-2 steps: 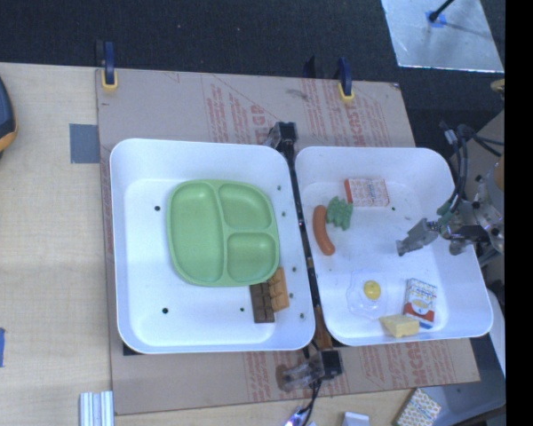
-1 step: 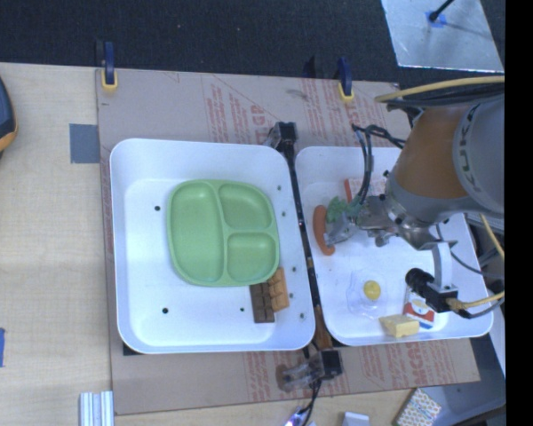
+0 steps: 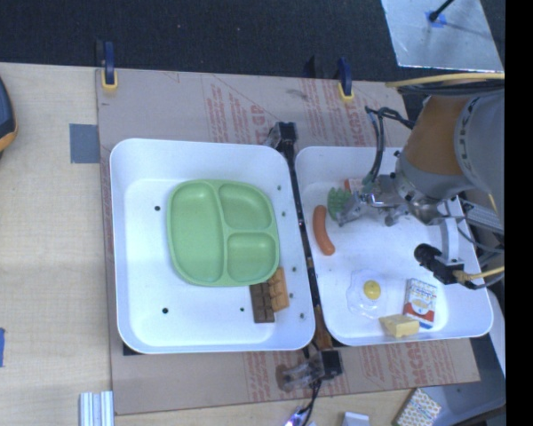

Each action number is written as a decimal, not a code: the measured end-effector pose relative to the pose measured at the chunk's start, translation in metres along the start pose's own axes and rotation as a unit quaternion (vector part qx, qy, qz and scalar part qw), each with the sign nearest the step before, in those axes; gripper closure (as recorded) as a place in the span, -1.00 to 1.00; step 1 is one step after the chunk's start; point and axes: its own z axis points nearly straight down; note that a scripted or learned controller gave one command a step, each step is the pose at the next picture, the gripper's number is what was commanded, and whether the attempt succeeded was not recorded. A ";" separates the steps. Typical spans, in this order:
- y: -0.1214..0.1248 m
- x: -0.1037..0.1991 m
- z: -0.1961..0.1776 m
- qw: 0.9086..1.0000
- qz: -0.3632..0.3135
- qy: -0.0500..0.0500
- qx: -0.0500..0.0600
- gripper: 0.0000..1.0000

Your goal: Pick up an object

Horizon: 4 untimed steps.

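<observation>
The gripper [image 3: 348,204] sits low in the upper left part of the right bin [image 3: 480,322], its metal fingers pointing toward the view's left and closed on a small green leafy toy [image 3: 339,202] with a ragged, ruffled outline; the green shows between the tips. Just left of and below it lies a smooth orange-red sausage [image 3: 323,230], a rounded cylinder set nearly upright in the view, apart from the fingers. Behind the tips come a grey metal wrist with looping black cables, then the orange band and the broad grey arm [image 3: 475,145] entering from the right, leaning down over the bin's far edge.

Nearer the front of the same bin lie a glossy white fried egg [image 3: 370,291] with a round yellow yolk, a pale yellow cheese wedge [image 3: 399,327] and a small printed carton [image 3: 421,302] in red, white and blue.

The left bin [image 3: 138,322], shallow white plastic with rounded corners, holds a matte green divided plate [image 3: 222,232] with three compartments and, at its lower right edge, a brown segmented chocolate bar [image 3: 270,296]. Both bins rest on cardboard over the pale wooden counter [image 3: 40,264].
</observation>
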 end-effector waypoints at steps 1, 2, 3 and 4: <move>0.044 0.007 0.006 1.000 0.003 0.002 0.018 -1.00; 0.049 0.008 0.007 1.000 0.006 0.001 0.024 -1.00; 0.057 0.031 0.006 1.000 0.000 -0.001 0.005 -1.00; 0.059 0.032 -0.008 1.000 -0.002 0.000 0.003 1.00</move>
